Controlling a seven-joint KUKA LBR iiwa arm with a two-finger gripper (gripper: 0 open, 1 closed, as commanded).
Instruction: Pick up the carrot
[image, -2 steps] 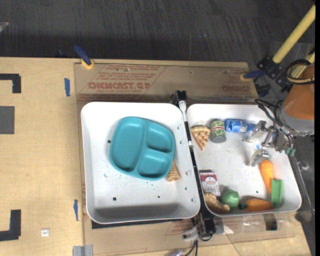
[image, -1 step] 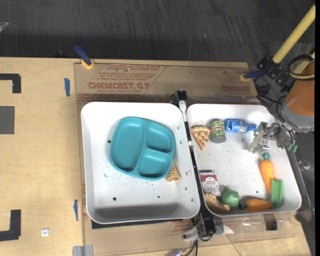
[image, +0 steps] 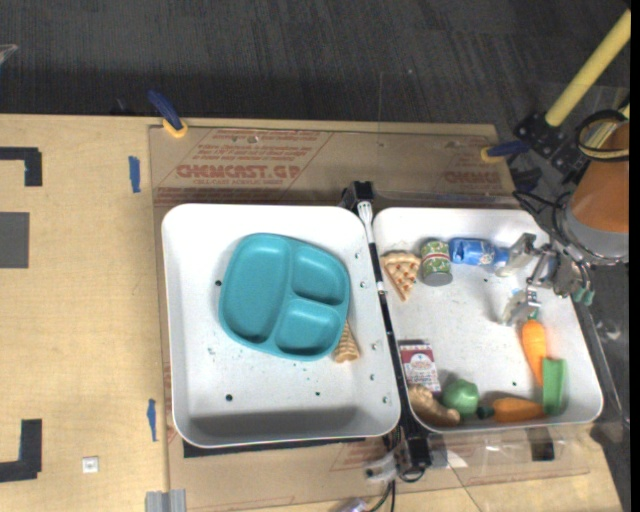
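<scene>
Lying in the right bin (image: 470, 215) near its right wall, the carrot (image: 535, 347) runs lengthwise toward the near edge, top end up by the gripper (image: 522, 300), whose fingers stand open just above it, holding nothing.

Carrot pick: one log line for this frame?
target: carrot, right bin | gripper: just above its top end | held: no | stage: approach
</scene>
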